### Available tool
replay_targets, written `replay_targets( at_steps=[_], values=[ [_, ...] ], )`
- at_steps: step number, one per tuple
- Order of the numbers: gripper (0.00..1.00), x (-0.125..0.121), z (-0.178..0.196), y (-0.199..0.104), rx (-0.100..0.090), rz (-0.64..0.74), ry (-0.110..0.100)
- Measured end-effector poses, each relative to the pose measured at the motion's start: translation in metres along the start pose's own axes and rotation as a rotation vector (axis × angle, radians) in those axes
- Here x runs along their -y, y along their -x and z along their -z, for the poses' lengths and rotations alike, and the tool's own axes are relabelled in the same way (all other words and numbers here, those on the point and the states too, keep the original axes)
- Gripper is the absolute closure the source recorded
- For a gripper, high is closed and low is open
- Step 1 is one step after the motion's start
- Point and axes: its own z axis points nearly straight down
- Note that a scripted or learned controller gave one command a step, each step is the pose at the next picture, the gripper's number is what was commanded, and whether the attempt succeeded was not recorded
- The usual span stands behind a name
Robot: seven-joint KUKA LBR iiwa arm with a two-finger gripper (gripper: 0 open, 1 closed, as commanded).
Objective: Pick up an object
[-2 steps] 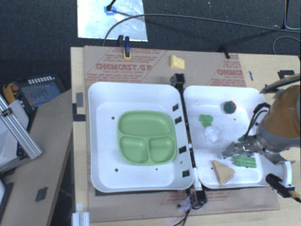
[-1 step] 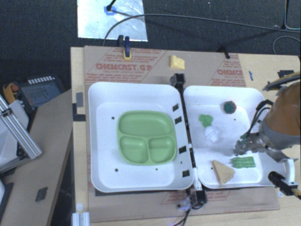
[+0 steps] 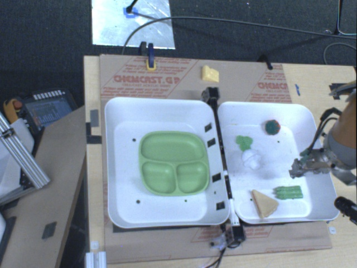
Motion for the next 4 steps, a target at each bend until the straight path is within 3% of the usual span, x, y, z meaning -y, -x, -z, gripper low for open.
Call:
replay_targets(
  at_steps=[1, 2, 4],
  values=[
    [1.0, -0.004, 0.045, -0.006, -0.001, 0.006, 0.0],
    [1.0, -0.005, 0.056, -0.005, -0.001, 0.005, -0.003],
    [1.0, -0.055, 0.051, -0.11, -0.004, 0.011, -0.003]
  ],
)
